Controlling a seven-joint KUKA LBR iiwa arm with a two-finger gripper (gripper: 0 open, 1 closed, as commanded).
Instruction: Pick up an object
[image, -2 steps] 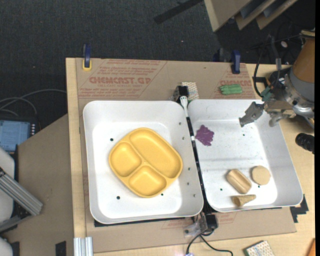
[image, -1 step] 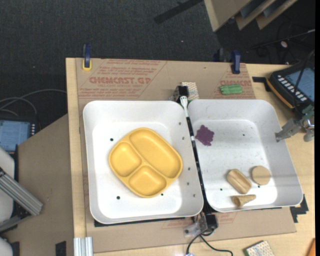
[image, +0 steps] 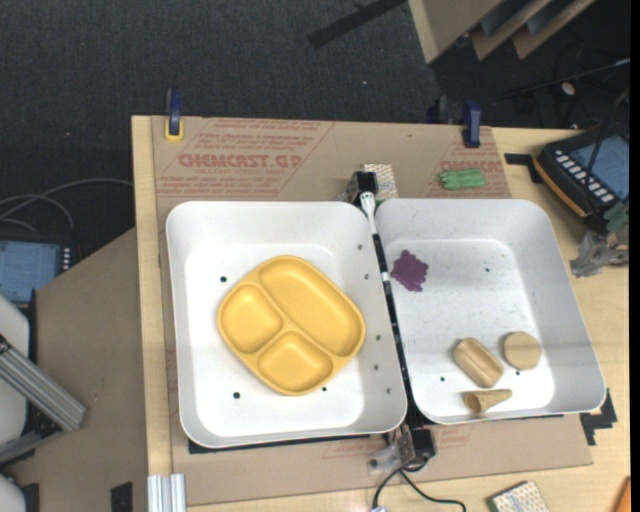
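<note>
We see several loose things in the two bins, any of which could serve as the object. The largest is a yellow plate (image: 290, 322) with three compartments, lying flat near the middle of the left bin (image: 185, 232) and turned at a slant to its walls. It touches none of the walls.

In the right bin (image: 545, 228) we count four smaller things. A purple piece (image: 409, 270) with a ragged outline (we cannot tell what it is) lies near the bin's left wall, towards the far end. Well apart from it, in the near right corner, are three wooden pieces. A peg (image: 477, 361) lies on its side, with a disc (image: 521, 350) just beside it on the right; we cannot tell whether the two touch. A small cone (image: 487, 400) lies on its side just in front of the peg, close to the near wall.

The bins sit side by side with their inner rims touching, on a brown board (image: 250, 155) printed with red lettering. A green piece (image: 462, 180) lies on the board beyond the right bin, outside it. Two blue clamps hold the board's far edge, the left clamp (image: 174, 112) at the corner and the right clamp (image: 471, 125) just behind the green piece. A dark device (image: 588, 172) with a lit screen rests on the bench at the right, well away from the bins.
</note>
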